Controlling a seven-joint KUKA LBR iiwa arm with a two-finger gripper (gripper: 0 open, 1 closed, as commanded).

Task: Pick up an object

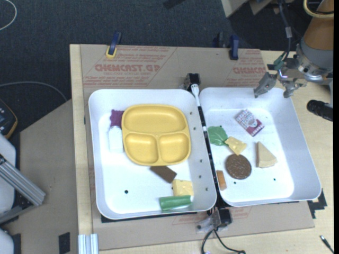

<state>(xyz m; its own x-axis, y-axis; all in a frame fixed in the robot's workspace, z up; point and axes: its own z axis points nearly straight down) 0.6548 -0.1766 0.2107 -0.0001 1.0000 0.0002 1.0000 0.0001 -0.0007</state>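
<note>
Overhead slanted view of a counter [159,62] topped w/ brown printed cardboard, standing on dark carpet; clamps hold the board at its far edge. Two shallow white bins sit side by side, touching. Left bin [100,142] holds a yellow divided tray [156,134], a purple item and a white item beside it, plus a brown bar, a yellow block and a green stick near the front. Right bin [296,157] holds a red-and-white packet [249,121], green leaf shape, small yellow piece, round brown cookie [238,166], cheese wedge [265,155] and an orange stick. The claw [275,88] hangs above the right bin's far corner — fingers spread apart, gripping nothing, well apart from the objects.
</note>
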